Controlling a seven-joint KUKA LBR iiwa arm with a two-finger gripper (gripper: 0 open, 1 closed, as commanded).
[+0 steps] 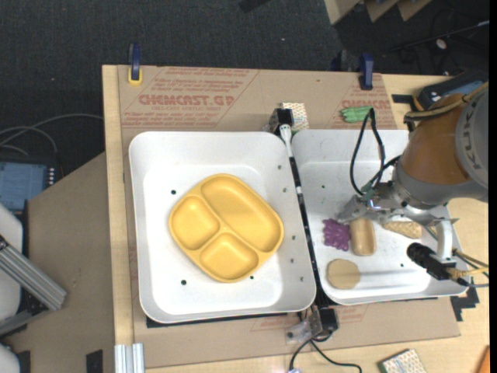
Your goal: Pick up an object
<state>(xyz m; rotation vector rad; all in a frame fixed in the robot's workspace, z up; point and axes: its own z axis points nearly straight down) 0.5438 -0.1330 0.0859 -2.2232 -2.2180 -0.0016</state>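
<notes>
The right bin [326,158] holds a purple bunch of grapes [335,234], a tan roll-shaped piece [362,238], a round tan disc [342,273] and a pale, speckled flat piece [403,228]. My gripper [374,207] hangs low over the middle of this bin, just above the far end of the tan roll and right of the grapes. The grey wrist with its orange band [435,142] hides the right part of the bin. No object visibly sits in the gripper.
A yellow three-compartment plate [225,226] lies in the left bin [155,169]. A black cable [359,154] loops over the back of the right bin. A black part [428,259] juts out near the bin's front right. A green item [356,114] lies behind the bin.
</notes>
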